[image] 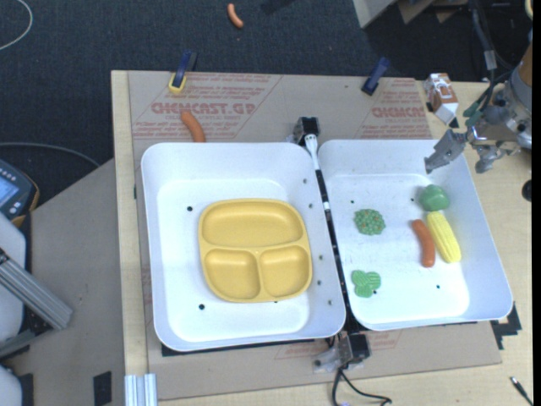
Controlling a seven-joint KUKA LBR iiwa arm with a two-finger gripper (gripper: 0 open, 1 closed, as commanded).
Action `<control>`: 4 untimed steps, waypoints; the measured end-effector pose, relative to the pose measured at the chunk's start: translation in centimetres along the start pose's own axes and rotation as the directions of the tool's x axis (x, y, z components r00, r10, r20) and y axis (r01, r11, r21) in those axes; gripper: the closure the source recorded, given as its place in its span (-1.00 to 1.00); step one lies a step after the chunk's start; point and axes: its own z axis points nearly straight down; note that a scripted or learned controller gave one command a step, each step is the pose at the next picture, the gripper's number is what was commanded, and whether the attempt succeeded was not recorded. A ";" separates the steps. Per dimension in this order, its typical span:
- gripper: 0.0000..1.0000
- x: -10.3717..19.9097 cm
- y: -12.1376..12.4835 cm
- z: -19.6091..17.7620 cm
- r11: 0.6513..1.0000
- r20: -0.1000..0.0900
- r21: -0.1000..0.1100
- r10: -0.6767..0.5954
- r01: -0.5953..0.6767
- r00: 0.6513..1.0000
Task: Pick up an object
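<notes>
grey metal gripper (pixel 463 146) at the right edge, flat grey finger (pixel 443 152) like a blade, silvery blocky wrist housing, small green mark on it, thin dark cables running up behind, pale round arm body above

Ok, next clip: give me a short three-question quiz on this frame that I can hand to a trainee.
1. True or false: the yellow divided tray lies in the left bin.
2. Which item lies right beside the corn cob in the right bin? A) the orange sausage B) a blue cup C) a spoon
3. Fill in: the gripper is above the right bin's ____ right corner.

Key
1. True; the tray sits in the middle of that bin.
2. A; the sausage lies just to the corn's left, alongside it.
3. Far; it hovers beyond the round green piece, with nothing seen between its fingers.
</notes>
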 end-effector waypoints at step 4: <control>-1.00 0.8 0.6 16.4 1.000 0.000 -0.005 -0.002 0.002 1.000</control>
